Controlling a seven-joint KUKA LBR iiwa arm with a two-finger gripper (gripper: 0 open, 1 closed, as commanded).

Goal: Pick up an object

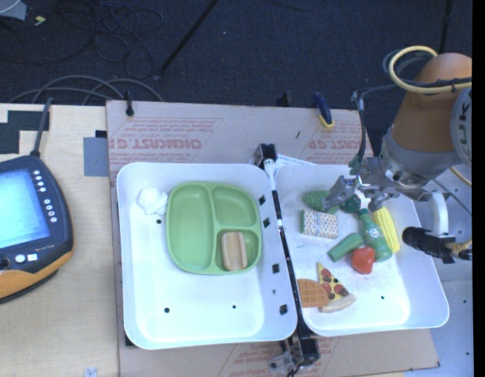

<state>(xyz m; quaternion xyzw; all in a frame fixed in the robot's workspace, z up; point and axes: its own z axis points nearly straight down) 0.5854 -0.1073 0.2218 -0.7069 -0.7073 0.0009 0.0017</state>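
Note:
My gripper [358, 196] hangs over the far part of the right bin [419, 305], its fingers spread open above a dark green toy [314, 201] and the top of a green bottle [370, 229]. Nothing is held between the fingers. Beside the bottle lies a yellow corn cob [387, 228]. A patterned square [319, 224], a green vegetable [344, 247] and a red one [363, 259] lie toward the middle. A waffle [310, 293] and a pizza slice [333, 289] rest near the front edge.
The left bin [148, 305] holds a green divided plate [197, 226] with a hot dog bun [234, 250] in one compartment, and a white lump [152, 201] at its far left corner. A handheld screen pendant [23, 218] lies left of the bench.

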